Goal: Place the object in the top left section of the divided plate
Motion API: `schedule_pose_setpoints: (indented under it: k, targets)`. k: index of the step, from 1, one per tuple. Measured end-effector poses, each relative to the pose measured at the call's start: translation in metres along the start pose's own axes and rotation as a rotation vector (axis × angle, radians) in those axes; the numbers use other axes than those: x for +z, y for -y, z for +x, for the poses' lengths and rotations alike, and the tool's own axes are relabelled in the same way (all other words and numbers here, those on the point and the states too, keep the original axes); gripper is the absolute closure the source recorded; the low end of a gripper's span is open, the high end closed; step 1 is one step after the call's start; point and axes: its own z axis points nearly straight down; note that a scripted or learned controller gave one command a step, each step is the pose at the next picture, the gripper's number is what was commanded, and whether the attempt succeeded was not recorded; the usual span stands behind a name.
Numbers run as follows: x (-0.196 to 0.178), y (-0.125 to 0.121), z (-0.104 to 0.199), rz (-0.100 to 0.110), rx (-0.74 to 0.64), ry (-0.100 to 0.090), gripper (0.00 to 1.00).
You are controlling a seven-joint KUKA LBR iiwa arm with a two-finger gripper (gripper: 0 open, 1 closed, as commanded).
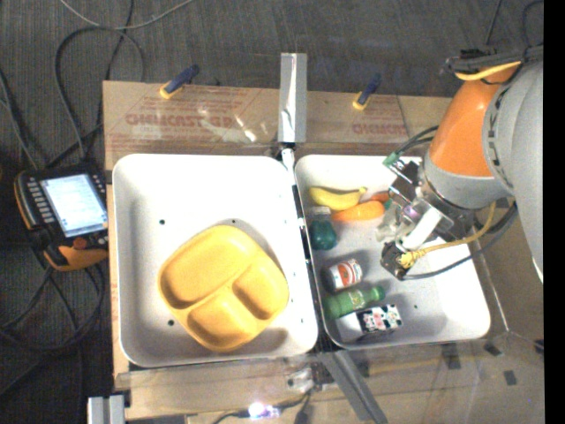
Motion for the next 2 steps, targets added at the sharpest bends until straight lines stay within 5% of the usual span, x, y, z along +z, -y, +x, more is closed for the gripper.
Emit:
schedule_pose_setpoints:
  k: [1, 2]
  targets:
    - [0.022, -0.014, -0.059, 0.001, -0.286, -0.002, 1.00]
    - [-0.114, -0.078, -0.121, -0.003, -0.303, -0.002, 1.00]
